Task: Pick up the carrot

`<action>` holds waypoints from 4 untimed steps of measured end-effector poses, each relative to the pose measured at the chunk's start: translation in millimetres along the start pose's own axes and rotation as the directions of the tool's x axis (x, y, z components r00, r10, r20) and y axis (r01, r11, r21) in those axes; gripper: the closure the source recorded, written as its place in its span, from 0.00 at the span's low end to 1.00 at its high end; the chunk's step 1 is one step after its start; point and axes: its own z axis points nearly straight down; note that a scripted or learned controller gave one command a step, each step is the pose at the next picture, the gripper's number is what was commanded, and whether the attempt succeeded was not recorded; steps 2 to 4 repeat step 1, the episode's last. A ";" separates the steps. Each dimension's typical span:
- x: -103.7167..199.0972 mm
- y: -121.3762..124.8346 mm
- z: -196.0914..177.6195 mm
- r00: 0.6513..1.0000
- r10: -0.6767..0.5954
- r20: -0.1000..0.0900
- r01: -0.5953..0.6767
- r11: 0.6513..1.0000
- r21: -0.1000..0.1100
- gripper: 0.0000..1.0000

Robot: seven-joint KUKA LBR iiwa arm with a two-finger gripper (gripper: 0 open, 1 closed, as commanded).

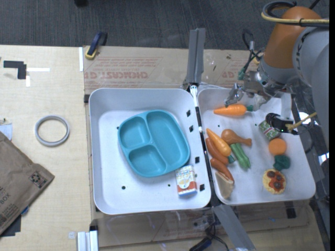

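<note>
A: Where is the carrot sitting right now?

B: It is lying on its side near the far edge of the right bin, orange body pointing left, green stub at its right end. It is resting on the bin floor, apart from the other toy food further down.

A: And the tool?

B: It is hanging just above the carrot, a little toward its right half, with the grey arm reaching in from the right. I am not seeing the carrot between its fingers; the carrot is looking flat on the floor. Whether the fingers are spread or closed I cannot tell, since they are small and blurred against the bin wall.

A: So which step is this?

B: I am judging it as the approach, the tool lining up over the carrot before any grasp. Nothing is being lifted.

A: What is the next move asking for?

B: Probably a straight drop with the fingers straddling the carrot across its narrow width, near the thick middle, then closing. The bin's far wall is sitting close behind, so the descent needs to stay clear of it.

A: Any confusion possible?

B: Two more orange, carrot-like pieces are lying by the divider with a drumstick and a green pod beside them, but they are well apart from the tool. The left bin is holding a blue plate and a small carton, not involved.
</note>
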 end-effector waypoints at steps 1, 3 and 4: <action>-0.6 0.8 56.4 0.983 -0.185 0.000 0.185 0.983 -0.002 0.00; -0.6 0.8 56.4 0.983 -0.185 0.000 0.185 0.983 -0.002 0.00; -0.6 0.8 56.4 0.983 -0.185 0.000 0.185 0.983 -0.002 0.00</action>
